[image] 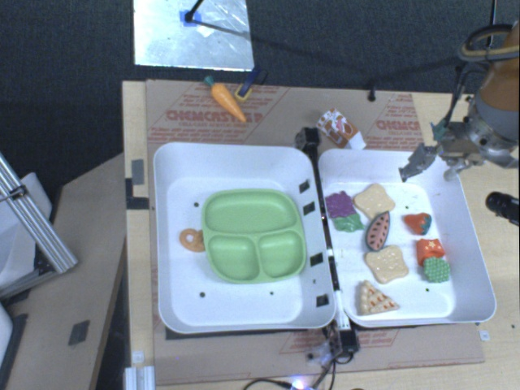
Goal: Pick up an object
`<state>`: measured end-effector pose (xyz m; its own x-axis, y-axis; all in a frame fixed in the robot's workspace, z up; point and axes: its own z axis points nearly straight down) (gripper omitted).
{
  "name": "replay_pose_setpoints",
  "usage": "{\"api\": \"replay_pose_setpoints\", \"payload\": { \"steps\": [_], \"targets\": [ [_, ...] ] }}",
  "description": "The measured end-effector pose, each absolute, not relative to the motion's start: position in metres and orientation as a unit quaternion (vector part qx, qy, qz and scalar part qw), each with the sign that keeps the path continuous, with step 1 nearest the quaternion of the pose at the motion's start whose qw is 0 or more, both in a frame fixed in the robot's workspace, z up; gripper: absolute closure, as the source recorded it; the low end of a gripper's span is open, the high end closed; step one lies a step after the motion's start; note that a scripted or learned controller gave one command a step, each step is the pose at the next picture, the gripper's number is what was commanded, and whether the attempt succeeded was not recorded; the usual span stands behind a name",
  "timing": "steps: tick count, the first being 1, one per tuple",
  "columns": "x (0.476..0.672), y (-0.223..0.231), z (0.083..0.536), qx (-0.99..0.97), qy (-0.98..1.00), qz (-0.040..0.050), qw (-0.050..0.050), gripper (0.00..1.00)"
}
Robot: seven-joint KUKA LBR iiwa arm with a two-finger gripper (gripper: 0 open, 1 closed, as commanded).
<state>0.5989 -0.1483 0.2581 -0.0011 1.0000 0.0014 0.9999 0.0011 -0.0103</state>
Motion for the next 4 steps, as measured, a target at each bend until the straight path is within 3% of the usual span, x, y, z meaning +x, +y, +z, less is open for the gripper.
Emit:
{"api": "replay_pose_setpoints", "payload": {
  "steps": [1,4],
  "targets": [
    [0.601,-0.148,0.265,-0.706,-0.708,-0.0004,-0.001,0.0],
    [0.581,-0.145,0.116,-0.707,-0.708,-0.0001,0.0,0.0]
  ]
}}
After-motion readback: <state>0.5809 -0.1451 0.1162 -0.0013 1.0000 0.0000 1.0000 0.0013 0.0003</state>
